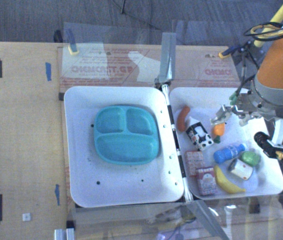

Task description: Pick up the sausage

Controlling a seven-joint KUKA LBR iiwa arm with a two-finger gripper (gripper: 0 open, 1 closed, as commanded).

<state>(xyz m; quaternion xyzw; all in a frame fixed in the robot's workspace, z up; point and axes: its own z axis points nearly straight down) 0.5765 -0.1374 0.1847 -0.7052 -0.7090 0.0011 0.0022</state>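
the gripper (pixel 227 113) hangs over the upper right part of the right bin (pixel 276 184), below the arm's orange band (pixel 277 66). its finger state cannot be told from this view, and nothing is seen gripped in it. just below its tip lies a small orange item (pixel 219 129), possibly a carrot; treat it as an obstacle, not the target.

the sausage (pixel 183 118) is a reddish-brown piece lying near the upper left corner of the right bin, close to the divider wall (pixel 170 115) between the bins. it lies at a slight tilt, long axis running roughly top to bottom in the view. it is well to the left of the gripper.

nearest neighbour: a black and white item (pixel 200 135), just below and right of the sausage, apparently apart from it. further off are a blue bottle (pixel 228 153), a green item (pixel 251 158), a banana (pixel 226 181) and two small cartons (pixel 200 171). the left bin (pixel 81 184) holds a teal divided plate (pixel 126 134).

recommended procedure:
- translate left before descending, so as to clear the orange item.
- centre over the sausage's midpoint.
- set the closing direction across the short axis.
- keep the wall-side finger off the bin edge.
- descend fully; a rounded toy is likely to slip from a shallow grip.
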